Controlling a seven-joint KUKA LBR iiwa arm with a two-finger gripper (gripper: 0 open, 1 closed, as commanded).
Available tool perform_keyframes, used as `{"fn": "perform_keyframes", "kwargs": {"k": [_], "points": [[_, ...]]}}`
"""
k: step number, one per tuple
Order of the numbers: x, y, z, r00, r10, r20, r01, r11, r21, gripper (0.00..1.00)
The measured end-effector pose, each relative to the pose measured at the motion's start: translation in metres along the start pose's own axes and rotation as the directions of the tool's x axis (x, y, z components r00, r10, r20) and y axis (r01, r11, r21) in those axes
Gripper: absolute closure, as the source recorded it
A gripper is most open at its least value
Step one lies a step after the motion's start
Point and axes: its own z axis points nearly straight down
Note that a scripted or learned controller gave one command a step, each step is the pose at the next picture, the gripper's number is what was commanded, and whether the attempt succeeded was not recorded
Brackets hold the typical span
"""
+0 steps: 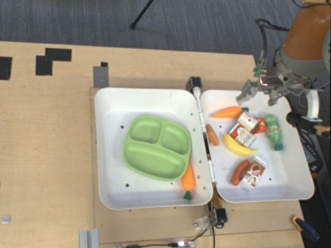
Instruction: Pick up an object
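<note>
- Wooden bench [46, 154] carries two white bins side by side; grey carpet lies beyond.
- Right bin [289, 190]: carrot [227, 112], small carton [246, 125], green bottle [273, 132], banana [238, 146], sausage [240, 172], second carton [254, 172], all loose.
- Gripper [261, 91] hangs over that bin's far edge, fingers spread, nothing between them; carrot lies just below.
- Left bin [111, 138]: green divided plate [156, 148], second carrot [188, 179] touching its corner.

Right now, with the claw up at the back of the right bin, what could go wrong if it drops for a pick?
1. The carrot, carton and banana lie packed together, so the claw may nudge neighbours instead of gripping one.
2. It hangs near the right bin's back rim and might clip it.
</note>
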Motion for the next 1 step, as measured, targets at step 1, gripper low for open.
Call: {"fn": "perform_keyframes", "kwargs": {"k": [1], "points": [[-0.038,-0.0596,0.1262,0.95,-0.312,-0.001,0.312,0.95,0.0,0.0]]}}
